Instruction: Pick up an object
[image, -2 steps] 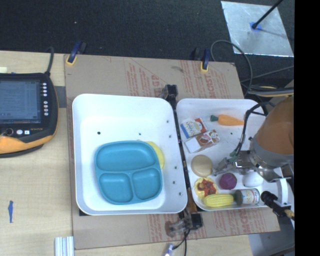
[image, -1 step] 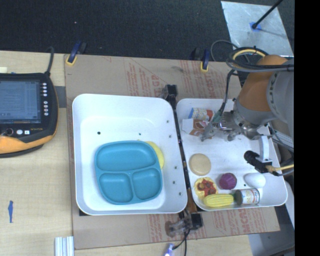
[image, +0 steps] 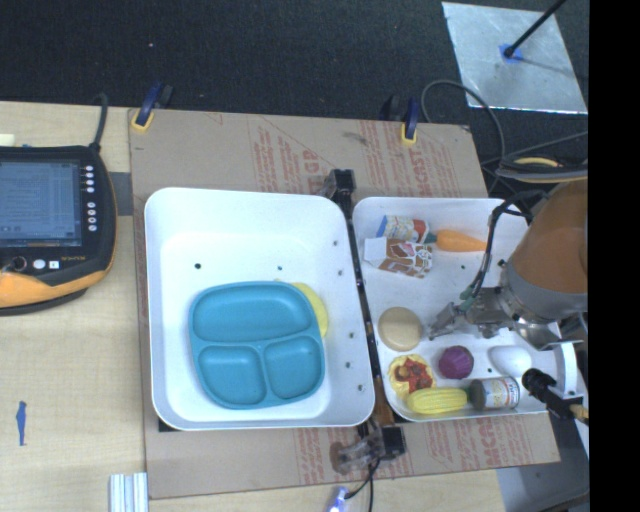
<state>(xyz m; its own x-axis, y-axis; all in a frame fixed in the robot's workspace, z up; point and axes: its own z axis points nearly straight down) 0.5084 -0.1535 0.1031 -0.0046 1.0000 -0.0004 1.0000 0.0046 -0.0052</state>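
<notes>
Gripper (image: 448, 318) hovering mid-right in the right bin (image: 372, 300), finger state unclear, probably lining up on purple ball (image: 456, 362).

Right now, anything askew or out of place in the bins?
One oddity: a yellow object is wedged under the blue divided tray in the left bin, mostly hidden. The small bottle lies on its side in the right bin. Nothing looks spilled.
</notes>
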